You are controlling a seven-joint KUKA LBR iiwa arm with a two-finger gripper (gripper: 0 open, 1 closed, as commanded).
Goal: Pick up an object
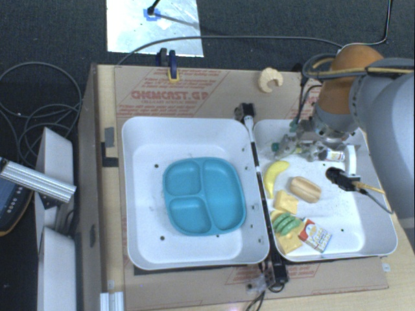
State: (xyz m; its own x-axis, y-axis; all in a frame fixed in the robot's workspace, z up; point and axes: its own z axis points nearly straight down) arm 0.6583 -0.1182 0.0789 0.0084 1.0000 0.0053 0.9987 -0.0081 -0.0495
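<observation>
My gripper [299, 145] is low over the back part of the right bin [379, 229], under the grey arm and its orange band. Just in front of it lies a yellow banana [277, 171]. A tan bread roll [305, 188] sits to the banana's right. Nearer the front are a pale yellow wedge [286, 202], a green ridged piece [283, 223] on another yellow piece, and a red and white packet [316, 234]. Nothing is visibly held between the gripper's parts.
The left bin [139, 173] holds a blue divided plate [203, 195]. A cream-coloured lump [271, 78] lies on the cardboard behind the right bin. A blue and yellow clamp [170, 61] stands at the bench's back edge.
</observation>
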